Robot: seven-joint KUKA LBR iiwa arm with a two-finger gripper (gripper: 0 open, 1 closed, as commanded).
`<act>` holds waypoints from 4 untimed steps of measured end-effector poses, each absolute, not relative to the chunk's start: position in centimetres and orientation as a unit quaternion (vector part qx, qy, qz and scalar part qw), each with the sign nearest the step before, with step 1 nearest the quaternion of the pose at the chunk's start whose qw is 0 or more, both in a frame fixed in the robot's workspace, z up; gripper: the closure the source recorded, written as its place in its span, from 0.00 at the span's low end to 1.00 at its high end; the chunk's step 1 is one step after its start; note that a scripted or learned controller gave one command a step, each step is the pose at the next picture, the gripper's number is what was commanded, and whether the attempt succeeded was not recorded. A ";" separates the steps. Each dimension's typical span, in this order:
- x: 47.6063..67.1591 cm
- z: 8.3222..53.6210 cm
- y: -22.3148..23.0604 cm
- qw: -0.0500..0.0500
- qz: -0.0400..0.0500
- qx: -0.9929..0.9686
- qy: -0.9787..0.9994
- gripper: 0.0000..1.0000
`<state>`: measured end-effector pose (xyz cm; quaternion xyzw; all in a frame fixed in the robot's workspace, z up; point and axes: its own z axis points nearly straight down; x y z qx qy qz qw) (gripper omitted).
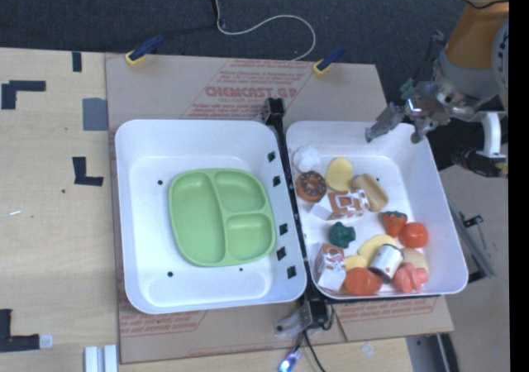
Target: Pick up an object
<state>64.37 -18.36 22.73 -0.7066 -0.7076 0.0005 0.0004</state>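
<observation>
The right bin holds a heap of toy food: a chocolate doughnut, a yellow lemon, a hot dog bun, a red tomato, a green piece, a silver can and several others. My gripper hangs over the bin's far right corner, above and to the right of the pile. Its two fingers stand spread apart with nothing between them.
The left bin carries a green divided plate. Both bins rest on a cardboard sheet held by yellow and blue clamps. A white cable loops across the dark floor behind.
</observation>
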 end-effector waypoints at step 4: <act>48.3 25.6 1.1 0.002 0.001 -0.706 -0.709 1.00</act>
